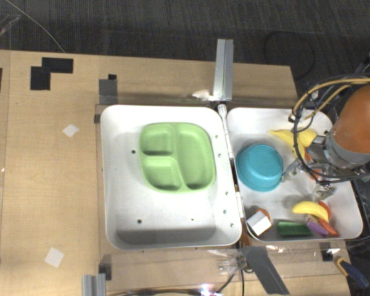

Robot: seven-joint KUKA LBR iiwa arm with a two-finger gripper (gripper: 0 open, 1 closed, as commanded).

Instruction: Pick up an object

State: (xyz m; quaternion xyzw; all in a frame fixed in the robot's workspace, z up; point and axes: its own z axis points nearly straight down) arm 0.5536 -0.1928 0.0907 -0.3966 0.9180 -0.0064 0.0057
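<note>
The right bin (351,227) holds a blue bowl (259,166), a yellow banana (294,138) at the back, a second yellow banana-shaped piece (311,209), a green block (293,229), a purple piece (324,228) and a white and brown block (258,222). My gripper (308,179) hangs low over the bin's middle, just right of the bowl and above the front banana piece. It is open, one silvery finger (290,169) close beside the bowl's rim and the other toward the front right. Nothing sits between them.
The left bin (120,221) carries a green divided plate (176,156). A metal post (224,69) stands at the back between the bins. The grey arm with its orange band (361,122) and yellow cables covers the right bin's far right corner.
</note>
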